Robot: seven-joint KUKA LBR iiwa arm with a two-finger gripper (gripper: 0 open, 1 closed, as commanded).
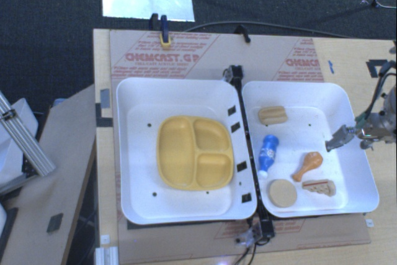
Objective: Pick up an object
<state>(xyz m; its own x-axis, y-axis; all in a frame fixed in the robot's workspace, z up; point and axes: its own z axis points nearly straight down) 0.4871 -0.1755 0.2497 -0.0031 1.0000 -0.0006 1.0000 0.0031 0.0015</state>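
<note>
The right bin [329, 96] holds several toy foods: a bread roll [272, 115], a blue bottle [268, 154], a chicken drumstick [308, 166], a round cracker [283, 193] and a slice of cake [319, 187]. My gripper [340, 138] comes in from the right edge, over the bin's right side, above and to the right of the drumstick. Nothing shows between its fingers.
The left bin [136, 108] carries a yellow divided plate [195, 152]. A black clip strip [243, 146] runs along the seam between the bins. The bench's cardboard sheet [186, 56] lies behind them.
</note>
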